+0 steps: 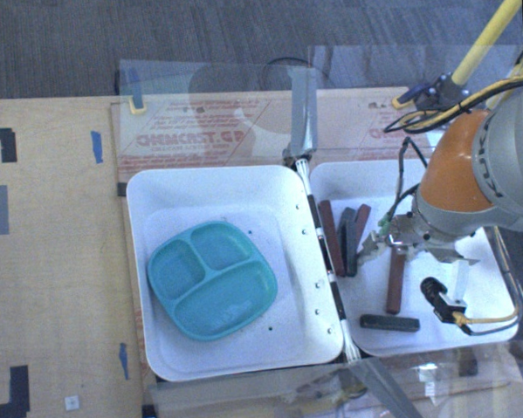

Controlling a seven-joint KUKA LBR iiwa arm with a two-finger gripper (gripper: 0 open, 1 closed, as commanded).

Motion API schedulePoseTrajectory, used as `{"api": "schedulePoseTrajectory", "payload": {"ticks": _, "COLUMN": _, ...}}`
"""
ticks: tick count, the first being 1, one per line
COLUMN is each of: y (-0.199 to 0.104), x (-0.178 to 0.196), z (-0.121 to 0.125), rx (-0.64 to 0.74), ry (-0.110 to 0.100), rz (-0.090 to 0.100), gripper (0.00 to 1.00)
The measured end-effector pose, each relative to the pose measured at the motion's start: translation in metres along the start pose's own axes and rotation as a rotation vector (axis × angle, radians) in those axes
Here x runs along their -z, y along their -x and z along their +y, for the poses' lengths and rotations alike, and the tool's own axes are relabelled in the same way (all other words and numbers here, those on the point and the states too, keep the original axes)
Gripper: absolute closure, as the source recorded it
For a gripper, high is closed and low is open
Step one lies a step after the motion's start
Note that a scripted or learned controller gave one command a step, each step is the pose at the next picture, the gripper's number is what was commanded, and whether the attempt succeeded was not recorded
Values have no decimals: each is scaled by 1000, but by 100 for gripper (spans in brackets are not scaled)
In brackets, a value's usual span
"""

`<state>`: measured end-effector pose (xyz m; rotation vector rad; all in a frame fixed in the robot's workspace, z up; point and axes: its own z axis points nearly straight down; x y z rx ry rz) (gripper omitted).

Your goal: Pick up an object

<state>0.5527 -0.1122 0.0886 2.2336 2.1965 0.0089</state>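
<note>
Hovering over the right bin (503, 318), the gripper (394, 237) — grasp unreadable — hung just above a brown stick (395, 286) lying lengthwise below

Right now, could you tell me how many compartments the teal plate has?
3: on the teal plate in the left bin, two smaller compartments along its upper side, one large below.

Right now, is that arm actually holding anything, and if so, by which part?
It cannot be told. The gripper hangs over the right bin, just above the top end of a brown stick, but the wrist hides its tips.
</note>
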Motion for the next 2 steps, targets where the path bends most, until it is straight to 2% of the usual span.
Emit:
{"api": "schedulePoseTrajectory", "payload": {"ticks": 1, "y": -1, "x": 10, "z": 1, "rx": 1, "ry": 2, "rz": 1, "gripper": 100}}
{"api": "schedulePoseTrajectory", "payload": {"ticks": 2, "y": -43, "x": 114, "z": 29, "rx": 33, "ry": -11, "rz": 1, "gripper": 100}}
